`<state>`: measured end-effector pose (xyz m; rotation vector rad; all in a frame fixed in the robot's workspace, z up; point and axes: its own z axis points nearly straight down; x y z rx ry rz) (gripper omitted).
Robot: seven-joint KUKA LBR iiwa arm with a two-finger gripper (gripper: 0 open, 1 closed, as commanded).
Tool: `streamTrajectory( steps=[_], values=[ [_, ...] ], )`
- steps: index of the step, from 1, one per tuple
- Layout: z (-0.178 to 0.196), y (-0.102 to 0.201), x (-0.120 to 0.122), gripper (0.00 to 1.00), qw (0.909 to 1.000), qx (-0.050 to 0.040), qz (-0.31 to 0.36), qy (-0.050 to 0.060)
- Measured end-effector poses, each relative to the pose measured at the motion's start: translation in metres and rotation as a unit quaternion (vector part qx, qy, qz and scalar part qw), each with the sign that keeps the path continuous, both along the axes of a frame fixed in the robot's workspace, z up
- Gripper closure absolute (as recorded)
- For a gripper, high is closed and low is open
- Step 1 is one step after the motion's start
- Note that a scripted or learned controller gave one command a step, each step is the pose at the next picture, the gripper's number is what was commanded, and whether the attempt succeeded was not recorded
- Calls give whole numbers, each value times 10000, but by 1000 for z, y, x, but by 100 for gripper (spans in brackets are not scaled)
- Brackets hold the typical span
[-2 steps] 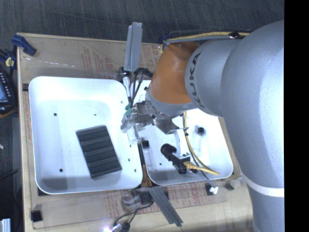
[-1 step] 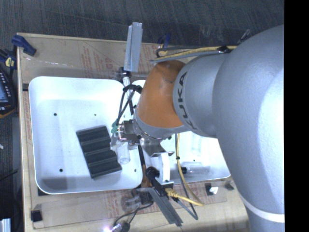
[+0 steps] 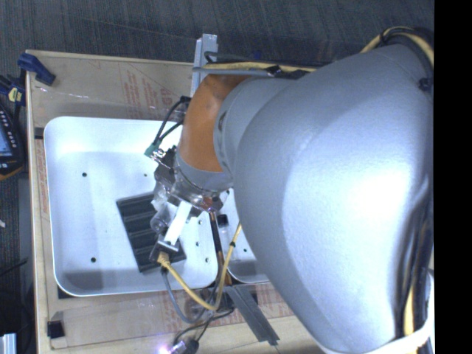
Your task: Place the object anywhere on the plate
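- Over the left-hand bin, the grey arm of a KUKA robot reaches in from the right, its bulk covering most of the bench on that side.
- Its orange band sits just above the wrist, which points down and to the left into the bin.
- At the end of the wrist, the gripper hangs low over the bin floor. From where I stand I cannot tell whether it is open or closed, nor whether it holds anything.
- A black ribbed panel lies flat on the floor of the left-hand bin, toward the near wall and turned at a slant to the bin's sides. Its right-hand edge runs under the gripper, so touching or apart cannot be judged.
- A few small dark dots mark the otherwise white bin floor, well apart from one another.
- Of the second bin, a curved white corner peeps out beneath the arm, just beside the first bin.
- At the far left corner of the bench, a blue clamp grips the board's edge.
- Beyond the bench lies dark carpet.
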<state>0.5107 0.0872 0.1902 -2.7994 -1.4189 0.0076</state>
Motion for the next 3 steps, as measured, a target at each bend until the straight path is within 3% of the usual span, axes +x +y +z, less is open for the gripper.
streamTrajectory(
  steps=[1,2,3],
  values=[
    [-55,19,17,100,9990,-2,-448,24],
    [-97,22,3,100,9919,-5,-1269,-20],
    [6,88,-21,100,9844,1,-1760,-3]
  ],
)
